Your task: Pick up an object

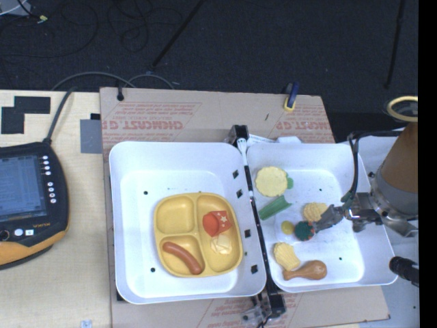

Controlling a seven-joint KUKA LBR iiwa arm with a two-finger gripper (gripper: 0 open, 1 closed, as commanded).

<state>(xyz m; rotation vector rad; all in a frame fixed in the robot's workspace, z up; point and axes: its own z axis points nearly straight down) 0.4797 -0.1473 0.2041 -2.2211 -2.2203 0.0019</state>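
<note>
Gripper (321, 224) low in right bin (345, 268), fingers state unclear, tips by small dark toy (302, 231); centre on it, avoid crinkled yellow piece (315, 211) just beyond

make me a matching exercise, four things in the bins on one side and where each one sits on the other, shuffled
Things:
1 sausage
2 drumstick
3 yellow round piece
4 red piece

Places:
A right bin, near front edge
B tray's upper right compartment
C tray's long front compartment
D right bin, back left area

Pairs: 1-C, 2-A, 3-D, 4-B
</note>
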